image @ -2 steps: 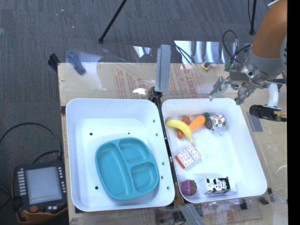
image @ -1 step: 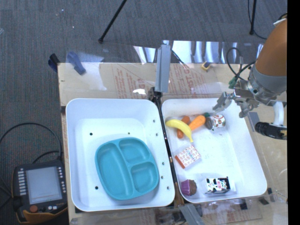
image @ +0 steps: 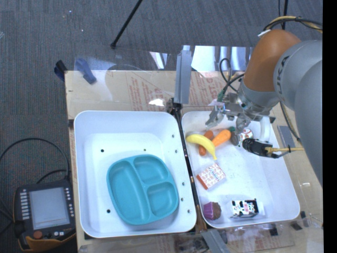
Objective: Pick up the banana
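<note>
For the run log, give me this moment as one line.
task: pick banana | gripper: above, not holding | banana: right bin, beside carrot

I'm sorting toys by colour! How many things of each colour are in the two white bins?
Yellow: 1, the curved yellow banana
Orange: 1, the orange carrot
Teal: 1, the teal divided plastic plate
Purple: 1, the small purple cup-shaped toy
Black and white: 1, the small carton
Patterned: 1, the flat orange-edged box
Total: 6
</note>
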`<state>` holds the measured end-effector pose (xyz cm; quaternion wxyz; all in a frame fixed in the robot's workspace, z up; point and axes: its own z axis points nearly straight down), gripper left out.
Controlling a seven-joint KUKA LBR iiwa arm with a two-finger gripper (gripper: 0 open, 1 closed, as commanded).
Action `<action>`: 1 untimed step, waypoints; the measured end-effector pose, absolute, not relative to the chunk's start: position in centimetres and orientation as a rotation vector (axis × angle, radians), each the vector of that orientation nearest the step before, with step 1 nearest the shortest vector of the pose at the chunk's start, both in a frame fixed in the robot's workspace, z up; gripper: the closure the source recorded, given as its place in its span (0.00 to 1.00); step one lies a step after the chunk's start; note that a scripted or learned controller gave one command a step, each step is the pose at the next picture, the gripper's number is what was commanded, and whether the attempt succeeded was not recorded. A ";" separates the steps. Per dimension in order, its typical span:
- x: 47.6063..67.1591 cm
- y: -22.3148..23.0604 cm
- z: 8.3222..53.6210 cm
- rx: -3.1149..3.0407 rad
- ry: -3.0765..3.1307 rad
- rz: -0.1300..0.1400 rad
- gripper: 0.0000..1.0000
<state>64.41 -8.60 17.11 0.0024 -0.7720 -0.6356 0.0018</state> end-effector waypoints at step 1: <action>65.1 -8.0 9.8 -2.275 -2.185 -0.024 0.00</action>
